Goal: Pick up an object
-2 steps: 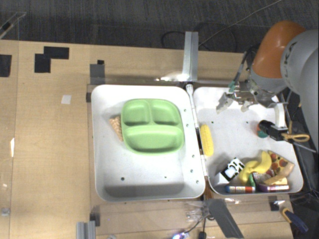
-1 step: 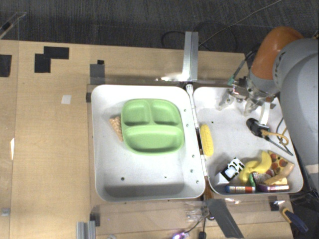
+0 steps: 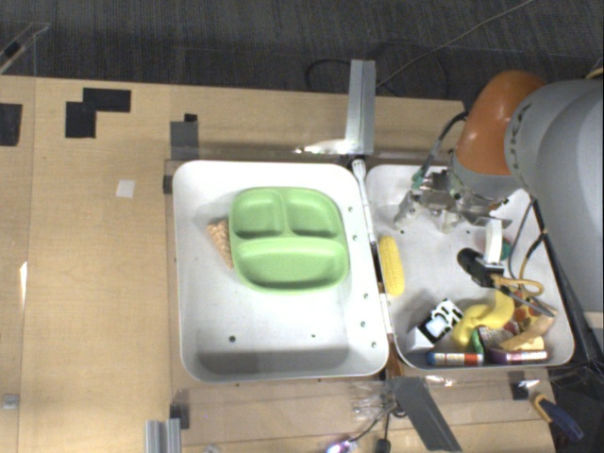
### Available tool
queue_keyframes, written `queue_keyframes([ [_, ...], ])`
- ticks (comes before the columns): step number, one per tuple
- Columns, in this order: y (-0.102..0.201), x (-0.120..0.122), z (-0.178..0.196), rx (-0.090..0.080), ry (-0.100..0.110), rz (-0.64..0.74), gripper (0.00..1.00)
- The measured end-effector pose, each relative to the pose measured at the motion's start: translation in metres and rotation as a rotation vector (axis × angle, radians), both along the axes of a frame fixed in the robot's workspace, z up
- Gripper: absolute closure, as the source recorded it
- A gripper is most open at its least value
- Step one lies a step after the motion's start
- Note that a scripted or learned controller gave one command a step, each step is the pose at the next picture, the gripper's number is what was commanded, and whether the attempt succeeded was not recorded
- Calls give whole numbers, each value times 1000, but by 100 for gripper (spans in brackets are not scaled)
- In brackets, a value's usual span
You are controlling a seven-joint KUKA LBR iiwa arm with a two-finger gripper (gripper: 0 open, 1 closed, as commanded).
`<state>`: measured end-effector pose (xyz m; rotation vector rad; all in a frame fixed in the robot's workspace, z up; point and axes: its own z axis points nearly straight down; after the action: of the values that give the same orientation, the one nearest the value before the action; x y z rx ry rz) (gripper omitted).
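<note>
Camera view: two bins (image 3: 193, 253), one green tray (image 3: 286, 238), one corn cob (image 3: 391, 264); fingers' (image 3: 436, 201) state unclear.

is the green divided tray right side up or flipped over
Right side up. The green tray lies flat in the left bin with its three compartments facing upward, and nothing shows in them.

Two bins sit side by side at mid-frame. In the left bin (image 3: 203, 347) a divided tray (image 3: 287, 237) lies toward the upper middle, with a flat piece (image 3: 220, 241) tucked partly under its left edge. In the right bin (image 3: 408, 352) a corn cob (image 3: 391, 265) lies along the left wall, and a heap of small objects (image 3: 486, 331) crowds the lower right corner. The gripper (image 3: 442, 200) hangs over that bin's upper part.
</note>
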<state>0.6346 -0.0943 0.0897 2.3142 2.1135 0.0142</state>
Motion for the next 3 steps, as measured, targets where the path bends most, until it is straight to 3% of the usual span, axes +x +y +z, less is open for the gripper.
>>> queue_keyframes([
  [1,-72,-18,0,-4,0,-18,0],
  [2,-34,37,-2,-2,3,106,0],
  [3,-3,-8,1,-4,-2,261,0],
])
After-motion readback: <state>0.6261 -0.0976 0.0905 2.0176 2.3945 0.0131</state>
